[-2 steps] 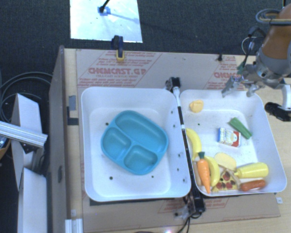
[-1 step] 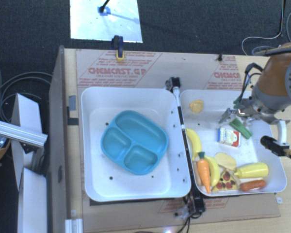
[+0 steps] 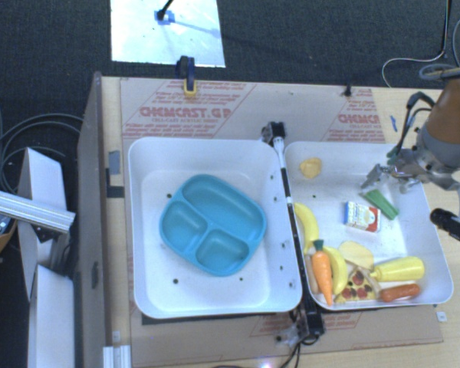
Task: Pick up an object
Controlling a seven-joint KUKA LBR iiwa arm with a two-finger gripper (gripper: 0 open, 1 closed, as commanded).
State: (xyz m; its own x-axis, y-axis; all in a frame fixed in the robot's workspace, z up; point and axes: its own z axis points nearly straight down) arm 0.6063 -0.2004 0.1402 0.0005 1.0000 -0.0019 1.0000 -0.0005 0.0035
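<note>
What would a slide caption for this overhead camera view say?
Robot gripper hovers over right bin of toy food; blue plate lies in left bin.

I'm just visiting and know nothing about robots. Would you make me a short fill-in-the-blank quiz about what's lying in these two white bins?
1. The blue divided plate lies in the ____ bin as the camera sees it.
2. The carrot has an orange body and a ____ top.
3. The gripper is over the ____ bin.
4. The small carton lies next to a ____ stick-shaped piece.

Missing words: left; green; right; green
</note>
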